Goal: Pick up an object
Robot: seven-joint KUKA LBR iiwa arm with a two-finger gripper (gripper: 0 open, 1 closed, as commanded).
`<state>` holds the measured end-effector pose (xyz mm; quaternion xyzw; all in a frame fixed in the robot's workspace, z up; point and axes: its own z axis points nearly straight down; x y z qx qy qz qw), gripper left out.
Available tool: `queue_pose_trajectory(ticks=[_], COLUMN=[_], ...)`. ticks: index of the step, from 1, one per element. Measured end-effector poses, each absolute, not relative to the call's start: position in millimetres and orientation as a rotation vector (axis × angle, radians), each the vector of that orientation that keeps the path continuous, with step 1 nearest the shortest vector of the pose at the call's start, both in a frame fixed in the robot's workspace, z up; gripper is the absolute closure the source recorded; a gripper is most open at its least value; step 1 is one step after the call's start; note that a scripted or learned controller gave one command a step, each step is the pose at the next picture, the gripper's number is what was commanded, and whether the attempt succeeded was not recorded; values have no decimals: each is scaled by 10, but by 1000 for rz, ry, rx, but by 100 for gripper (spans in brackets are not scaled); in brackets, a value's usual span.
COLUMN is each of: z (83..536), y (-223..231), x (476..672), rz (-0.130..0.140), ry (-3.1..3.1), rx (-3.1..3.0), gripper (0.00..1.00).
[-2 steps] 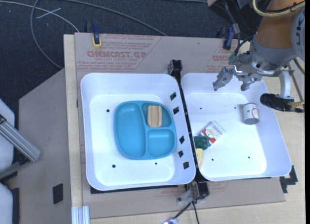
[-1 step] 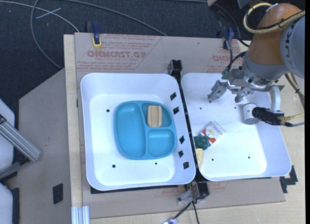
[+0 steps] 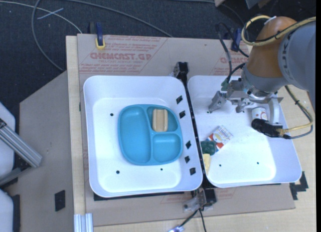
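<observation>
Camera view puts the gripper (image 3: 228, 103) over the right bin (image 3: 261, 173), toward its 11 o'clock corner; you can see its fingers apart, nothing between them. Your likeliest target, the packet (image 3: 219, 136), lies flat below, at the gripper's 6 o'clock, long axis running 1 to 7 o'clock. A green toy (image 3: 207, 147) touches its lower end, hugging the divider.
</observation>
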<state>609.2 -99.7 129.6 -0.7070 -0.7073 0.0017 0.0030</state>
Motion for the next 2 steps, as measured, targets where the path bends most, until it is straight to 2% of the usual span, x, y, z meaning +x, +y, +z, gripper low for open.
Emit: queue_pose_trajectory(ticks=[1,2], z=[820,966], y=[-988,-990], x=[6082,6103], rz=[5,-2], ry=[-2217,-2220], rx=[-2217,-2221], gripper=[0,100])
